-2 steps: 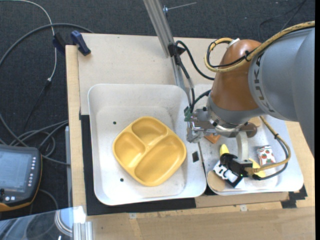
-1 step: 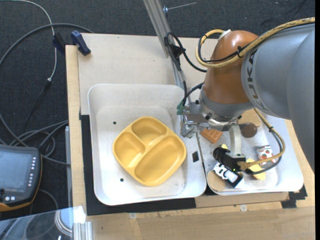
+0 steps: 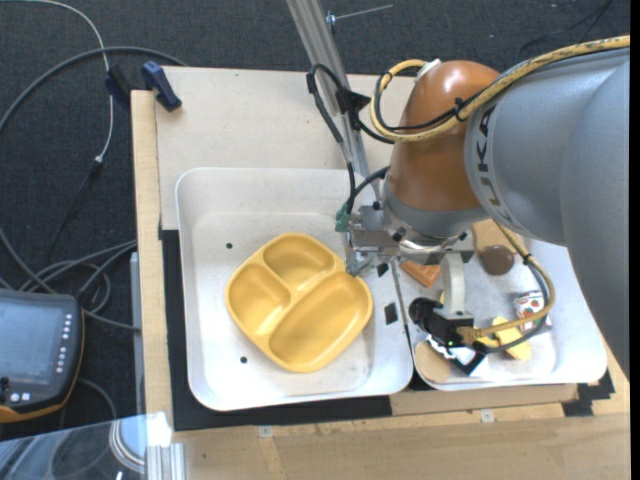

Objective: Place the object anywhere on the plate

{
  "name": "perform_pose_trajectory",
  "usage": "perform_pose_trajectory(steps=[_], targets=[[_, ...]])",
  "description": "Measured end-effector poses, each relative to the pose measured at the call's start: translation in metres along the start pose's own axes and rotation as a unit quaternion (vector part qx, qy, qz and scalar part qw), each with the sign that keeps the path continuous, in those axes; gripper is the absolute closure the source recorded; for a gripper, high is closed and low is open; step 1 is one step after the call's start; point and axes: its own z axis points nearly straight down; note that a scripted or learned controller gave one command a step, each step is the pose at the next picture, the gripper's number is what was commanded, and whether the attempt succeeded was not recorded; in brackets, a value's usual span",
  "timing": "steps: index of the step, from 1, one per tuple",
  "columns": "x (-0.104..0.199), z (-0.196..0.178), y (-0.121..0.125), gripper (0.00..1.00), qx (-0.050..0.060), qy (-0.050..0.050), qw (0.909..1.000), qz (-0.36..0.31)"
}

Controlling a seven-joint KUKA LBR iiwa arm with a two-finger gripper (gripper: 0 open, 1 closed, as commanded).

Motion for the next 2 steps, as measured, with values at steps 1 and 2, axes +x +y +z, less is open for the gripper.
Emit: perform_pose_trajectory(steps=[1,2], targets=[[-0.031,-0.077,0.009,1.0,-0.004,-0.001,1.0,0.003],[0.009,-0.042,-0.001,1.0,0.004,0.0,1.0,0.0]])
